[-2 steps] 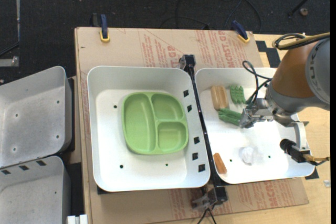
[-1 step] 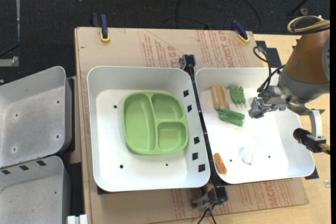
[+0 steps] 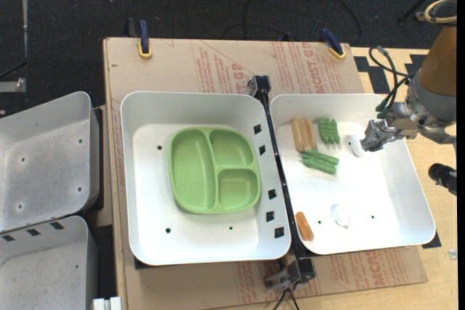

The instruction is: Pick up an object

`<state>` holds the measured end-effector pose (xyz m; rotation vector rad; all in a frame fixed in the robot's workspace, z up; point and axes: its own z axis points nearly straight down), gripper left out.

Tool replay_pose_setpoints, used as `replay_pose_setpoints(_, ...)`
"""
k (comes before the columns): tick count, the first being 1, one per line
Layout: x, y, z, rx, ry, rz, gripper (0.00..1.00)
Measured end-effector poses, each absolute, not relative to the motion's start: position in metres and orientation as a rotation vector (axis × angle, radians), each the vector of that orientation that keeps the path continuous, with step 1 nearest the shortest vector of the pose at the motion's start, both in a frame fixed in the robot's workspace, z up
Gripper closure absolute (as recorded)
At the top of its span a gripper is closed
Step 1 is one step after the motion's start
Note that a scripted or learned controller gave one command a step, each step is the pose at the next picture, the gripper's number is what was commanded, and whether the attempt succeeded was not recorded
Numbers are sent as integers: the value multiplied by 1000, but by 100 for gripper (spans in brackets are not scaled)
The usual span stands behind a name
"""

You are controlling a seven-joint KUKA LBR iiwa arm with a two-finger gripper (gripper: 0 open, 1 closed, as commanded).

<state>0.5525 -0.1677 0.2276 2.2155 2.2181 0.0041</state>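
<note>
The arm (image 3: 436, 83) reaches in from the right, its wrist angled down and leftward over the right bin (image 3: 392, 229). The tool (image 3: 369, 140) hangs low by the bin's upper right part, just beside a small white piece (image 3: 357, 147) — whether its fingers are spread or pressed together cannot be told. Near it lie a tan block (image 3: 303, 134), green beans (image 3: 320, 160) and a ridged green piece (image 3: 328, 130); an orange piece (image 3: 304, 226) sits at the bin's lower left. The left bin (image 3: 145, 229) holds a green tray (image 3: 215, 170).
</note>
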Motion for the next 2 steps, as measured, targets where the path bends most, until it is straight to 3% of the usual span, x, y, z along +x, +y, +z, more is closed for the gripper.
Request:
replay_pose_setpoints(1, 546, -164, 276, 2215, 2221, 4, 100)
replay_pose_setpoints(2, 546, -164, 293, 2216, 2223, 2, 100)
